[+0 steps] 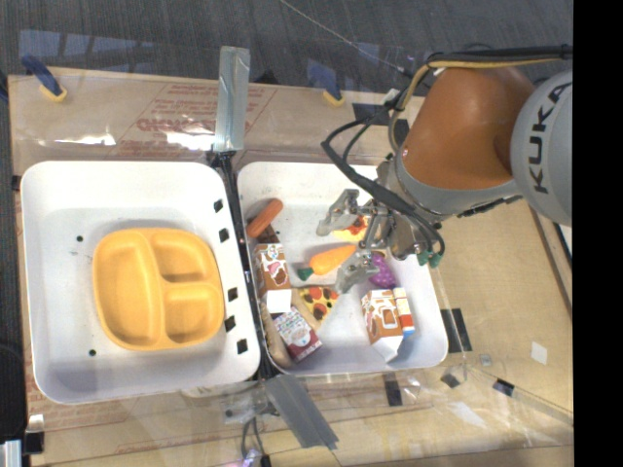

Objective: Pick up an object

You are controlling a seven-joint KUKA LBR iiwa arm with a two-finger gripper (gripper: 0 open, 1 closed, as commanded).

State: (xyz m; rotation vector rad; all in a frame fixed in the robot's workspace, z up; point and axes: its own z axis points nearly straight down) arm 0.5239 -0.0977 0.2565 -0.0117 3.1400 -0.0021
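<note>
The gripper (348, 244) hangs low in the right bin (419, 350) with its two metal fingers (341, 208) spread wide apart, and the toy carrot (332, 258) lies between them, though I can't tell if they touch it. Close by there is a little yellow thing (352, 229) and something purple (383, 274), with a pizza slice (317, 301), a sausage (264, 217) and small cartons (386, 316) lying around in the same bin. The left bin (58, 188) has a yellow tray (156, 286) with three parts in it.
</note>
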